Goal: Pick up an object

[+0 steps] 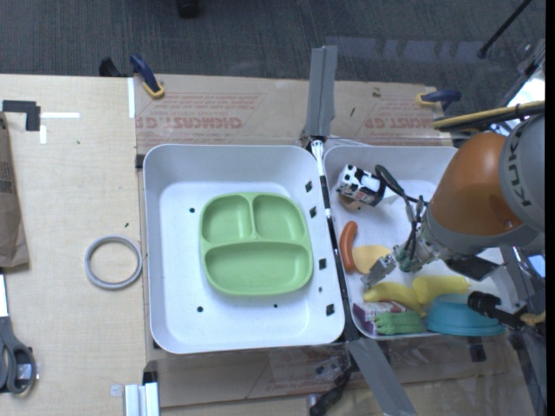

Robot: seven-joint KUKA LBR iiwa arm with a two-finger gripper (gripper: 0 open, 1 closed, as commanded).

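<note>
My gripper [382, 269] reaches into the right bin [395, 159] from the right, its tips low among the toy food near the bin's middle. It hangs just over a pale yellow piece [368, 256] and beside a yellow banana [392, 293]. An orange-red sausage [348, 243] lies to the left of the tips. A black-and-white toy cow [358, 185] stands at the bin's far side. A yellow lemon-like item [440, 286], a green item [398, 322] and a blue bowl [462, 316] crowd the near edge. Nothing shows clearly between the fingers.
The left bin [165, 258] carries a green divided plate [256, 243]. A grey tape ring [114, 261] lies on the bench to the left. The grey arm with its orange band [473, 189] covers the right bin's right half. A metal divider [321, 94] stands between the bins.
</note>
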